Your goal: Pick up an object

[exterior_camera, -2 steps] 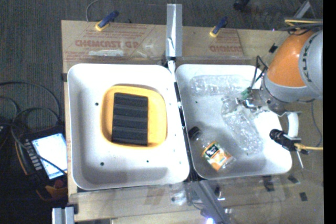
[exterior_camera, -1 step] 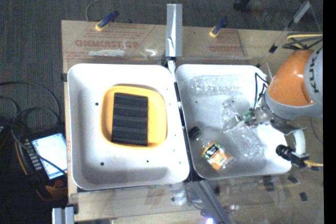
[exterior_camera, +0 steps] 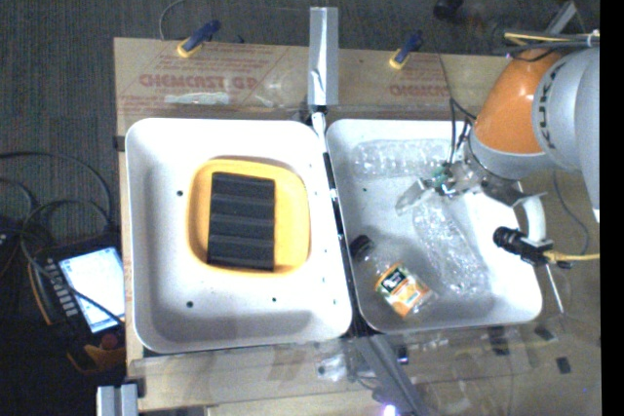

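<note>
Closest to the lens, the grey arm (exterior_camera: 575, 102) with its orange band reaches in from the right over the right bin (exterior_camera: 526, 307). Its gripper (exterior_camera: 439, 182) hangs low above the crumpled clear plastic (exterior_camera: 444, 239); whether it is clenched or released I cannot tell. Two white bins sit side by side. That right bin holds three things: the clear plastic, one small orange packet (exterior_camera: 402, 287) near the front, and one small dark cap (exterior_camera: 360, 245) just left of it. One yellow tray with a black ribbed block (exterior_camera: 242, 219) lies in the left bin (exterior_camera: 156, 307). Two blue-and-yellow clamps (exterior_camera: 198, 37) grip the board behind.
</note>
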Controlling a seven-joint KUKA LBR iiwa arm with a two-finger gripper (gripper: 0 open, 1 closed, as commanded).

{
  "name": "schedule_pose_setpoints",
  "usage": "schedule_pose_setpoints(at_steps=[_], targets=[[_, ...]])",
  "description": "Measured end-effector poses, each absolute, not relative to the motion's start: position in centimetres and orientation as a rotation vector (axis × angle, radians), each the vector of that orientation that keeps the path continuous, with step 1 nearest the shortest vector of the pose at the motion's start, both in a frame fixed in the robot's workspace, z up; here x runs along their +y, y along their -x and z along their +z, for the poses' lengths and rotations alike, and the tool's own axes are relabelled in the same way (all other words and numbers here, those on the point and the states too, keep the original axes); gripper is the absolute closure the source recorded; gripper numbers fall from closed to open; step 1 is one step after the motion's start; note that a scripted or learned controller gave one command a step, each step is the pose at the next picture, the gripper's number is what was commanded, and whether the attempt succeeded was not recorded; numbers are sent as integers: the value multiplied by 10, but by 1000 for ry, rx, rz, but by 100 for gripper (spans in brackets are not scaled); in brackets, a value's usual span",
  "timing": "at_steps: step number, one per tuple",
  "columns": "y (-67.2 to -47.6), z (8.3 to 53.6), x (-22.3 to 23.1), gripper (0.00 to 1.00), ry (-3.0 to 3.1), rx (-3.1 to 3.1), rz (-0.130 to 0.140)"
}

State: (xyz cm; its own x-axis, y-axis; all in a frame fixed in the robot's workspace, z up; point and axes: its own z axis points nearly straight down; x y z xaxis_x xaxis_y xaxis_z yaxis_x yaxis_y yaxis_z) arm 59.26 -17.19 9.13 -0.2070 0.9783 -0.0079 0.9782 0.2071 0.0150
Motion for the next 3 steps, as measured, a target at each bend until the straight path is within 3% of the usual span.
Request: schedule_pose_setpoints(at_steps=[1,2,3], targets=[[-585,170,-130,0,-2057,2374,-1],[-567,93,-158,0,-1927,2481,2],[-539,92,-172,0,-2022,2384,14]])
